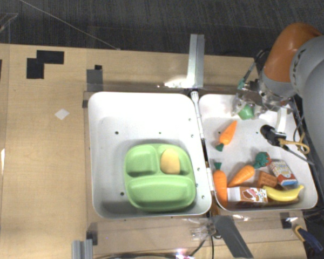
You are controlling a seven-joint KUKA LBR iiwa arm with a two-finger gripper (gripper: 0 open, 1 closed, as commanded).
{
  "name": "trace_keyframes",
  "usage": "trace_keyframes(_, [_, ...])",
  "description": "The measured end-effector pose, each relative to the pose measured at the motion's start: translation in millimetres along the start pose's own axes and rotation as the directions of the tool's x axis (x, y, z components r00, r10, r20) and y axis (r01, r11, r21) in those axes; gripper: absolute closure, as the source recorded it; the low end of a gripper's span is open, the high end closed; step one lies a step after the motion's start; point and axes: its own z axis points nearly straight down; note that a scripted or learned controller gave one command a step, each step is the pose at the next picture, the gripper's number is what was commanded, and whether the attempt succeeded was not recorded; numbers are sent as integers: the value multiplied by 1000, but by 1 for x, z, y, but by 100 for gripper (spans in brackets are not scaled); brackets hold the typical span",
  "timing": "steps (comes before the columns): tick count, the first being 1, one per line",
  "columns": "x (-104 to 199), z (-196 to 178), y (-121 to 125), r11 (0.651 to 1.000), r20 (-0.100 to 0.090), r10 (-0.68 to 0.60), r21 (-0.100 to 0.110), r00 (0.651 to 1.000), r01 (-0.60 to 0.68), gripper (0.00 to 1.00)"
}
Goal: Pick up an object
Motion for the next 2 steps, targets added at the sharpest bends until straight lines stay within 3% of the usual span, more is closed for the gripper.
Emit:
trace_keyframes(1, [36,-73,-2,999,-2,-41,16,999,41,100])
trace_keyframes(2, [25,-104,-53,994,-3,-112,18,994,112,100])
